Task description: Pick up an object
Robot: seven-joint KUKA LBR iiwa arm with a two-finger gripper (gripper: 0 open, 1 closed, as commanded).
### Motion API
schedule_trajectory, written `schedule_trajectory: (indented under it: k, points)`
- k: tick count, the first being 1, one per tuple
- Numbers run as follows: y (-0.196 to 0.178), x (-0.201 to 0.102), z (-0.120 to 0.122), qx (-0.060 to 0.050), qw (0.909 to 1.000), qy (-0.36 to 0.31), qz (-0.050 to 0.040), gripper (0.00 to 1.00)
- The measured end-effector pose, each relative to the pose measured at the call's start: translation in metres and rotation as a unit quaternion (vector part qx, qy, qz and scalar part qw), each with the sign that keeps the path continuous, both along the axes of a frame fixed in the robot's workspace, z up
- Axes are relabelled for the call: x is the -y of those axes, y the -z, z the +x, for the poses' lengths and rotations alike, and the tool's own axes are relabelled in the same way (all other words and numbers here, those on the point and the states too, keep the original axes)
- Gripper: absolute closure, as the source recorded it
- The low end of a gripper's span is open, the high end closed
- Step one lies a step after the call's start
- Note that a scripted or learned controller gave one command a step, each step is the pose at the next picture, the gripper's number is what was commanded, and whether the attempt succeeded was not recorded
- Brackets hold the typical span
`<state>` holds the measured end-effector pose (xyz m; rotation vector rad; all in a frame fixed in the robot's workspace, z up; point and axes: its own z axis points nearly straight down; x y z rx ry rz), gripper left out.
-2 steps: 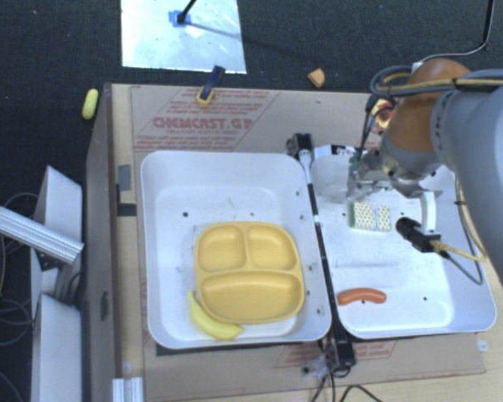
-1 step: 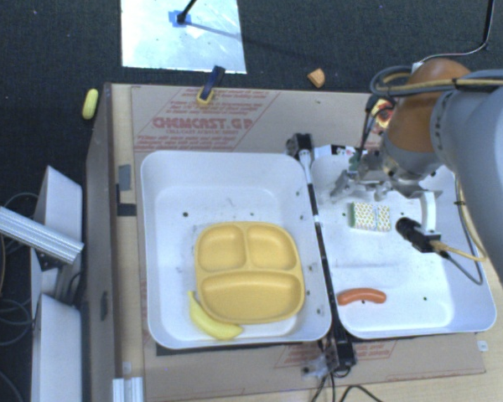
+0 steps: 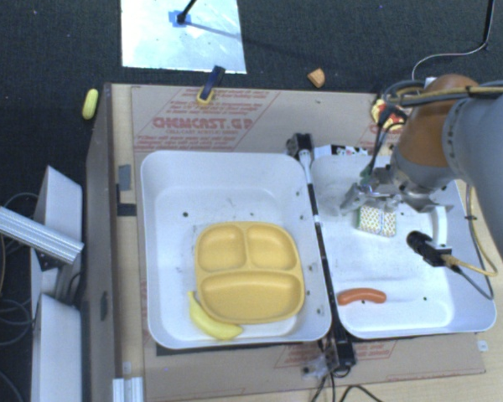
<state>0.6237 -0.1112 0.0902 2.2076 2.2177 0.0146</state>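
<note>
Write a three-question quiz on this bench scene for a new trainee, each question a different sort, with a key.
1. True or false: the yellow divided plate lies in the right bin.
2. Multiple choice: the orange hot dog lies
A. on the plate
B. near the front of the right bin
C. on the carpet
3. Fill in: the banana lies against the plate's front-left edge in the ____ bin.

Key
1. False; it lies in the left bin.
2. B
3. left

Note: the gripper is low in the right bin, above a small patterned packet.
</note>
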Motion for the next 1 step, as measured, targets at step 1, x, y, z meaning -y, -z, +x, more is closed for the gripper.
schedule_trajectory:
  k: [1]
  points:
    - [-0.0119,0.0018,0.0014,0.003,1.0,-0.001,-0.0022,1.0]
